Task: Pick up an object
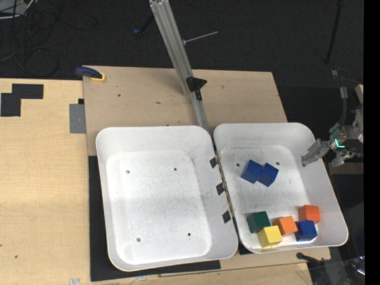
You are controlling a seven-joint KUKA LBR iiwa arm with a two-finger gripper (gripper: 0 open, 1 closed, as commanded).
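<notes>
The right white bin (279,132) holds several blocks. Two blue blocks (259,172) lie touching near its middle. Along its front edge sit a green block (257,220), a yellow block (270,236), an orange block (287,224), a red-orange block (309,212) and a small blue block (306,230). My gripper (314,152) hangs at the bin's right rim, well to the right of the two blue blocks and above the front group. Nothing shows in it.
The left white bin (154,141) stands beside the right one, with black clips (218,187) along the shared edge. A metal rail (177,52) slants up from between the bins at the back. A blue and yellow clamp (90,73) lies at the board's far left corner.
</notes>
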